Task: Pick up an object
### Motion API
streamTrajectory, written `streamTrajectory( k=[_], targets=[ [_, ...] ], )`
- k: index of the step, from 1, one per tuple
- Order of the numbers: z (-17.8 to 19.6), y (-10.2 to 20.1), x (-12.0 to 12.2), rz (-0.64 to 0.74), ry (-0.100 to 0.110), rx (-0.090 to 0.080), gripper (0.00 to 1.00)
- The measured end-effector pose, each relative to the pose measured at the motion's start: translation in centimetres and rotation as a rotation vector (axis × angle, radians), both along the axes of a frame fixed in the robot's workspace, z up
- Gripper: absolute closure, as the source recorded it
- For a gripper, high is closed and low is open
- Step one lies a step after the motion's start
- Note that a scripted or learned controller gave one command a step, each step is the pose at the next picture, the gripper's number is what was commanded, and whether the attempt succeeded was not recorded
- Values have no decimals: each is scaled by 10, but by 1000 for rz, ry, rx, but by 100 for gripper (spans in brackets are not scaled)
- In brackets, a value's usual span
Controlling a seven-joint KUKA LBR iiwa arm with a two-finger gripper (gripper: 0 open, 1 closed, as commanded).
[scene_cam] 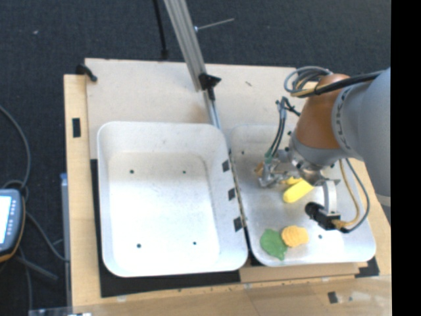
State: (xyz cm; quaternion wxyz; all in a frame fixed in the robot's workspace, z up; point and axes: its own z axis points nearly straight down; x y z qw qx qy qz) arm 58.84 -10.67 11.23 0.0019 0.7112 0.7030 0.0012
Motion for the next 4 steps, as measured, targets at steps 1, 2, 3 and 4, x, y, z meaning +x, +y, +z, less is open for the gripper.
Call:
streamTrajectory(
  k=[1,2,3,4],
  targets=[
    [65,0,1,10,-3,-1,100],
    [102,-2,3,14,-2,0,100],
    [100,52,12,19,2,2,100],
    [100,99,28,19,2,2,100]
  ],
)
